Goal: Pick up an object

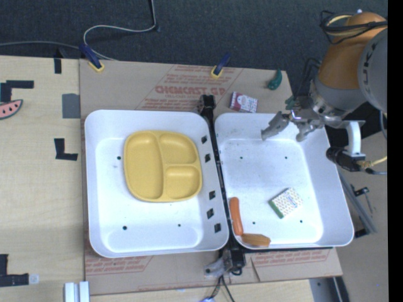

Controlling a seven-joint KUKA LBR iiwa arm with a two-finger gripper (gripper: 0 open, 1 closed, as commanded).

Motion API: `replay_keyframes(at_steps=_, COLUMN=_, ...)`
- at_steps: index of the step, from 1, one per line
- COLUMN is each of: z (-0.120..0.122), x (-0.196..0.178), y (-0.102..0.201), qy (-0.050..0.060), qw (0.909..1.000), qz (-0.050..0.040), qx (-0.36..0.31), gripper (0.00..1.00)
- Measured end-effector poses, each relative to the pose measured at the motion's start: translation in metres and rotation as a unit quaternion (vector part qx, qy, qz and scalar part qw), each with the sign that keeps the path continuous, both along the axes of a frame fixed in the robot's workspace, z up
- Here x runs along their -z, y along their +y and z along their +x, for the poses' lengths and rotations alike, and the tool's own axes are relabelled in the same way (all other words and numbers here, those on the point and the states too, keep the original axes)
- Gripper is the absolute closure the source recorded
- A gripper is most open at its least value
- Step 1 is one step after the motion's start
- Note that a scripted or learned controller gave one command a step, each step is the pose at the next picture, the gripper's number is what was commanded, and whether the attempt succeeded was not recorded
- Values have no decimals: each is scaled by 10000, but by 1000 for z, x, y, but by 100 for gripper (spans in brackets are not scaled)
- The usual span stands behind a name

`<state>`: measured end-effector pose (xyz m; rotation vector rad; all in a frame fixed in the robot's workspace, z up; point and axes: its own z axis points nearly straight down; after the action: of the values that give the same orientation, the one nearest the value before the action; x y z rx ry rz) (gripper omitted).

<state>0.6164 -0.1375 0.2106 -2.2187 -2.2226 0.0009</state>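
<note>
My gripper (pixel 288 129) hangs over the back edge of the right bin (pixel 327 175), its two grey fingers spread apart with nothing between them. A small patterned block with a green edge (pixel 286 202) lies on the right bin's floor toward the front right. An orange carrot-like stick (pixel 235 216) rests against that bin's left wall, and an orange-brown sausage-shaped piece (pixel 255 239) lies at its front edge. In the left bin (pixel 104 168) sits a yellow divided plate (pixel 162 165).
A small red and white packet (pixel 243 102) lies on the cardboard behind the bins. A yellow clip (pixel 220 71), a blue and yellow clip (pixel 93 58) and a green item (pixel 275 79) sit along the cardboard's back edge. Black clamps (pixel 213 168) join the bins.
</note>
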Motion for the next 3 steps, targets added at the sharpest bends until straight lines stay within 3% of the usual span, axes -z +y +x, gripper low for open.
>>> replay_keyframes(at_steps=1, z=5, x=124, y=-9, qy=-17, qw=10000, qz=-3, qx=3, gripper=0)
replay_keyframes(at_steps=2, z=-10, x=124, y=6, qy=-26, qw=10000, qz=-16, qx=6, gripper=0)
replay_keyframes(at_steps=3, z=23, x=125, y=25, qy=-22, qw=10000, qz=-6, qx=-2, gripper=0)
